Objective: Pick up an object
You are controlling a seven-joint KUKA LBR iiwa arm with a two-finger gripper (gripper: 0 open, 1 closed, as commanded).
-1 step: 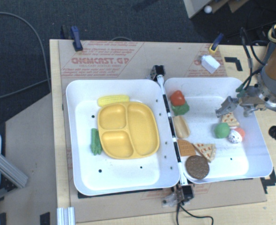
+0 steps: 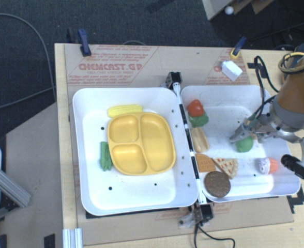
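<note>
0 objects lifted yet, we judge. Claw [image 2: 243, 134] sits low in right bin [image 2: 229, 98], just above green toy [image 2: 244, 145]; we cannot tell its state. Grasp and lift remain.

One camera sits high above the worktop [image 2: 141, 68] and looks down at a slant, with the far edge of the worktop near the top of the picture and the near edge at the bottom. It is far enough away to take in both white bins side by side, the left bin [image 2: 87, 154] and the right bin [image 2: 227, 99], plus dark floor all around. The arm [image 2: 297, 94] comes in from the right side of the picture.
</note>
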